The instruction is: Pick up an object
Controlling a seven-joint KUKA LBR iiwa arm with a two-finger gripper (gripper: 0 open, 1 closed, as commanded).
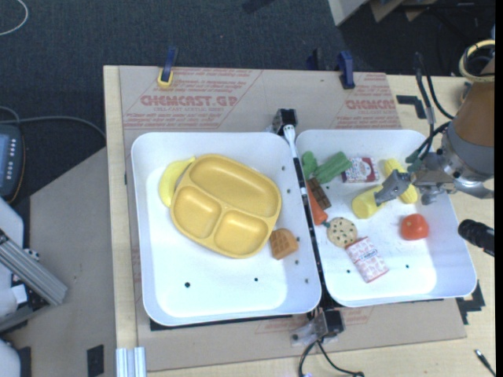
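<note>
Hanging over the right bin (pixel 424 277), the gripper (pixel 391 191) is hovering just beside one yellow piece (pixel 365 205); I am not managing to tell whether it is apart or together. One red ball (pixel 414 226) and one cookie (pixel 341 231) are lying near. One yellow divided plate (pixel 225 204) is sitting in the left bin (pixel 204 289), one brown chunk (pixel 284 243) touching it.

I see two white bins (pixel 149 234). The left one holds a yellow divided tray (pixel 225 204). The right one holds a red tomato (pixel 414 226), a tan cookie (pixel 341 231) with dark chips, a green piece (pixel 330 166), and a red-and-white packet (pixel 367 258).
</note>
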